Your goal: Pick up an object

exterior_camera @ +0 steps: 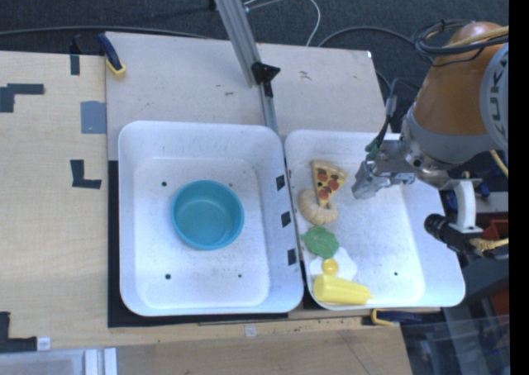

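Gripper (366, 186) state: I cannot tell; pizza (327, 181) just left of it (light, stiff plastic), I'd pinch its edges.

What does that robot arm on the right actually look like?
The arm is bulky and rounded: a grey body with a wide orange band above the wrist and dark lettering on its side. Black cables loop over its top. Its end effector is a small grey metal piece.
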### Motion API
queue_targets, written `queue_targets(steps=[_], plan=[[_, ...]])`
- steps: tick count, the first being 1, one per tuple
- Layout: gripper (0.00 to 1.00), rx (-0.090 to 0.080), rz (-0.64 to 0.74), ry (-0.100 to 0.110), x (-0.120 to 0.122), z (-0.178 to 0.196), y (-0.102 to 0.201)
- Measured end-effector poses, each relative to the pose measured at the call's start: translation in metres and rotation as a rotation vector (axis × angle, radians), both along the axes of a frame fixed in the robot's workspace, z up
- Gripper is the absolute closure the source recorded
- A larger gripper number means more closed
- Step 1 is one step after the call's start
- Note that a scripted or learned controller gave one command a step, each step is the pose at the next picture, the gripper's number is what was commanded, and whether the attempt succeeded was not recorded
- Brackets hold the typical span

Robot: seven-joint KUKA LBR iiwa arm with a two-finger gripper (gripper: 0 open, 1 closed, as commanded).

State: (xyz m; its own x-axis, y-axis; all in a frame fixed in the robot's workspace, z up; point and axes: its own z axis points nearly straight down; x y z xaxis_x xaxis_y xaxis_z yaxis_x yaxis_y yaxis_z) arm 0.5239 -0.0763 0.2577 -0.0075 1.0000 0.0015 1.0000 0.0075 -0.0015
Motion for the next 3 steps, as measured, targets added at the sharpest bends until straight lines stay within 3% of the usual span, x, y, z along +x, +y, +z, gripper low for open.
queue_targets(steps=[2,3], plan=[[1.00,0.000,0.000,0.000,0.015,-0.016,0.106],[1.00,0.000,-0.001,0.003,0.010,-0.031,0.163]])
